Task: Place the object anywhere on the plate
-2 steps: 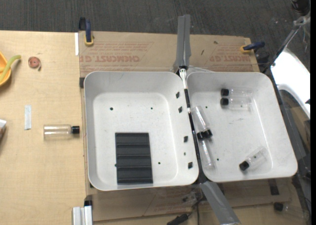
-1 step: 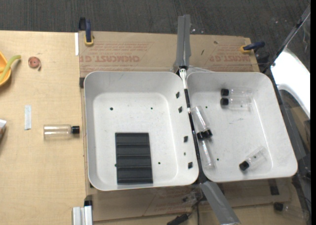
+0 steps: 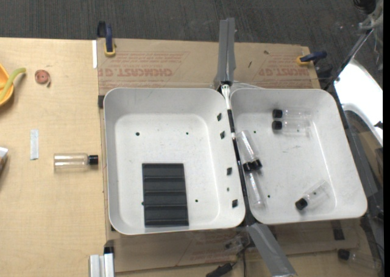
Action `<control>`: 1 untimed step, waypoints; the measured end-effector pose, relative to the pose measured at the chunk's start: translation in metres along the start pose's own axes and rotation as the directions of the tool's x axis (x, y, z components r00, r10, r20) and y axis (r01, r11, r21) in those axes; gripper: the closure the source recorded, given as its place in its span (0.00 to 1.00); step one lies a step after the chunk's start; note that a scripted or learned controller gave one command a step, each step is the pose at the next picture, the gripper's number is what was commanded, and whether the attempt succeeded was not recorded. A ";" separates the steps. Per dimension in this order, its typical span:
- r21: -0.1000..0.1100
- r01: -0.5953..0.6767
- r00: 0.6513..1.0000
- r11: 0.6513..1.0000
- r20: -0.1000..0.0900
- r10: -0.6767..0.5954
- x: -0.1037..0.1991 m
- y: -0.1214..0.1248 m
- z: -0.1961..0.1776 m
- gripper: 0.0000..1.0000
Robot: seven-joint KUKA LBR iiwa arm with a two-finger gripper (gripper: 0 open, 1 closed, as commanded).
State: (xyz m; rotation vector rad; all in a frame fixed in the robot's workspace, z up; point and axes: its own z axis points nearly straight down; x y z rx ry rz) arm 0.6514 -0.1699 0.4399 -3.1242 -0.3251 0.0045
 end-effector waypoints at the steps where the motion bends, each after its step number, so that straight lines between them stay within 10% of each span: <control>1: 0.001 0.066 0.998 0.998 0.003 -0.066 -0.091 0.035 0.000 0.00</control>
